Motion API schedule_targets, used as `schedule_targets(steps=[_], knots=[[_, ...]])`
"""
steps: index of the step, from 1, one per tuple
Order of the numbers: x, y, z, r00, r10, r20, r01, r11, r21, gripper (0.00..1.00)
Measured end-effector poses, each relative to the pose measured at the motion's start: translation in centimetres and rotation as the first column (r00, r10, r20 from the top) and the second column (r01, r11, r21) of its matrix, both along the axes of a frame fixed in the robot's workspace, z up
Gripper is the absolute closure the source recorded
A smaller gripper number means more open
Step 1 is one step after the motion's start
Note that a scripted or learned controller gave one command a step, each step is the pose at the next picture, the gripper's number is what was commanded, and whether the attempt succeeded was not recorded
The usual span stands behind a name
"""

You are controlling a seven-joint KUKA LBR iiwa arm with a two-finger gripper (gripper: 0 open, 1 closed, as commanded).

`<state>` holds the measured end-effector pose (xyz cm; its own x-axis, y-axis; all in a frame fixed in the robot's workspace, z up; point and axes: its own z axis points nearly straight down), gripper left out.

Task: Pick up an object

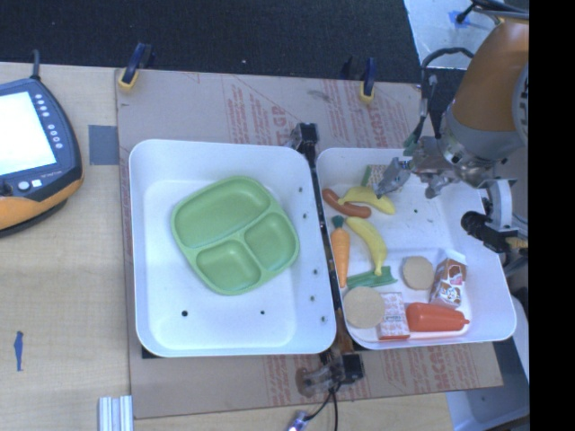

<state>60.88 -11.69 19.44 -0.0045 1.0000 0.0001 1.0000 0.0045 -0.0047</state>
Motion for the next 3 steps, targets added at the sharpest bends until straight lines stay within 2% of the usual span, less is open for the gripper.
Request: schedule_targets(steps=[1,2,3], knots=[[4.7,0.8,-8.6,1.000,0.003,-0.001,-0.003,1.000,-0.002,0.00],[-3.0,1.5,-10.3,1.000,0.001,0.000,-0.001,1.000,-0.001,0.00],[3.4,-1.9,-10.2,1.000,-0.001,0.002,0.001,1.000,0.000,0.00]])
